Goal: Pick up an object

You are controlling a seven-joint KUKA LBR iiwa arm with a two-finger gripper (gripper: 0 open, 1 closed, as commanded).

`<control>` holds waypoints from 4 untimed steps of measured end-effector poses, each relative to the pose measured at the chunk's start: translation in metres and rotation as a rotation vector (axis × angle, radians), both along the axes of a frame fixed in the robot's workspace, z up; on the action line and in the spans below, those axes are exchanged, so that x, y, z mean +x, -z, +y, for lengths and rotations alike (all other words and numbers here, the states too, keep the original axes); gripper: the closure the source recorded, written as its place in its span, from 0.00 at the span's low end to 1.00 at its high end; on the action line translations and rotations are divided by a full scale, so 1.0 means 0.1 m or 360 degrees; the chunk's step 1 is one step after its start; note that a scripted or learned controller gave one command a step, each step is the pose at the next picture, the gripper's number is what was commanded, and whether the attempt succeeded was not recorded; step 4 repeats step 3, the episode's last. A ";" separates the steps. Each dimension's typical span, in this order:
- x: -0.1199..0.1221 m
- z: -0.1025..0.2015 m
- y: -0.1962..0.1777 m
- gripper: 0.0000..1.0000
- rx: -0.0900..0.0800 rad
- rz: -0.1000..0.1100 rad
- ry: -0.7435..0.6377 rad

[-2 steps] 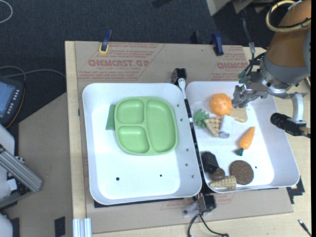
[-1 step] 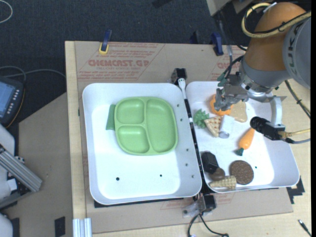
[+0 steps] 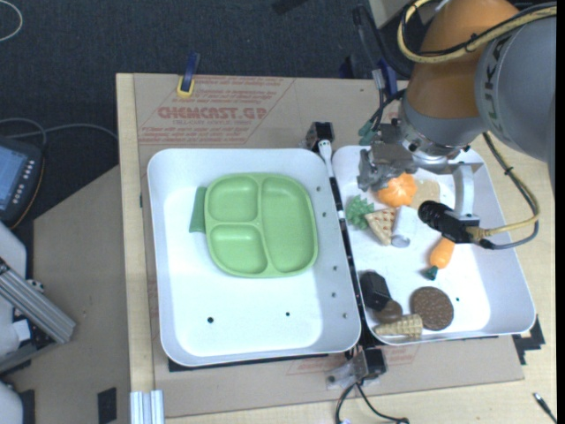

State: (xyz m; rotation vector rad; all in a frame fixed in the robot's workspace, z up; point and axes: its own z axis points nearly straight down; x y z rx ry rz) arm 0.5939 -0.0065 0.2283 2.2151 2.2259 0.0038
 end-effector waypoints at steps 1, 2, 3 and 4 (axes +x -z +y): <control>-0.01 0.52 0.13 1.00 0.0002 0.0009 -0.0002; -0.03 0.56 -0.03 1.00 0.0000 -0.0001 0.0004; 0.10 0.69 0.08 1.00 -0.0002 0.0001 0.0006; 0.10 0.69 0.08 1.00 -0.0002 0.0001 0.0006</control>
